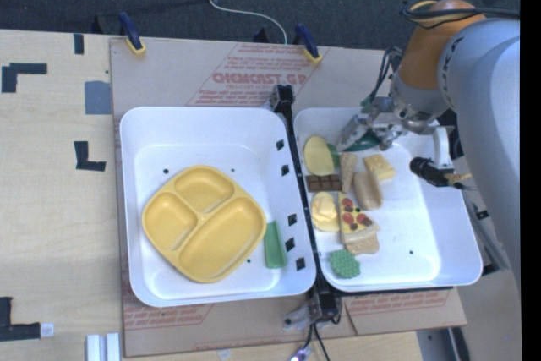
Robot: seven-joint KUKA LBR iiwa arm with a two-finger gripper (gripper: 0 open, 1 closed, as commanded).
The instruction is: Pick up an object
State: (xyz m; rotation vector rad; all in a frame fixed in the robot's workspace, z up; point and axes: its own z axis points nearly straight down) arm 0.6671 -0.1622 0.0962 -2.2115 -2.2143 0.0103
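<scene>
Well left of the tool: yellow divided plate (203,222), green block (274,245). Just below-left: toy food pile (348,199) in right bin (439,266). Tool (365,134) poised over pile, finger state unclear. Approach step; descent next.

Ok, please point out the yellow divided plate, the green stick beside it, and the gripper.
yellow divided plate (203,222): camera view, on its middle ridge.
green stick (273,245): camera view, on its middle.
gripper (355,136): camera view, between its fingertips.

We see toy food pieces (347,199) clustered flat along the right bin's (439,258) left edge.
</scene>
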